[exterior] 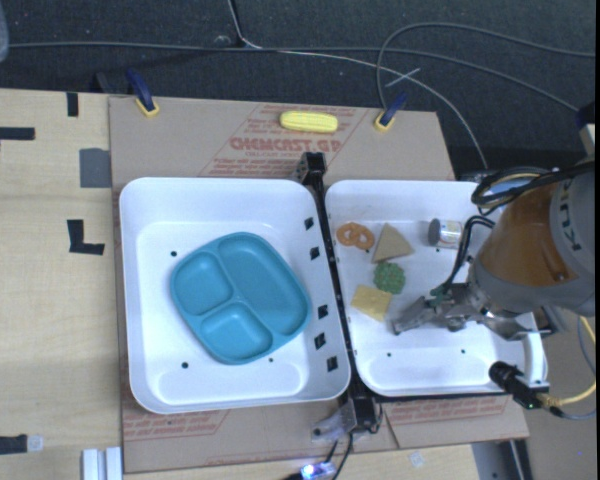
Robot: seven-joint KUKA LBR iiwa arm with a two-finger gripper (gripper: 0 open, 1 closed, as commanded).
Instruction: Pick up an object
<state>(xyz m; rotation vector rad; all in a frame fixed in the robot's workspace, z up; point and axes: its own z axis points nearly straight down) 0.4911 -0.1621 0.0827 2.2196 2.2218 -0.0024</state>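
The right bin [430,373] holds a brown pretzel [356,236], a tan wedge [392,242], a green broccoli piece [388,277], a yellow block [371,302] and a small silver cylinder [445,232]. My gripper [408,319] hangs low in this bin, just right of the yellow block and below the broccoli, with its tip pointing left. Nothing is visibly held in it. The grey arm with its orange band [525,243] reaches in from the right.
A blue divided plate [240,296] lies in the left bin [145,268]. A yellow corn-like toy [308,121] rests on the cardboard behind the bins. A black divider [325,258] runs between the bins. Cables cross the dark floor at the back.
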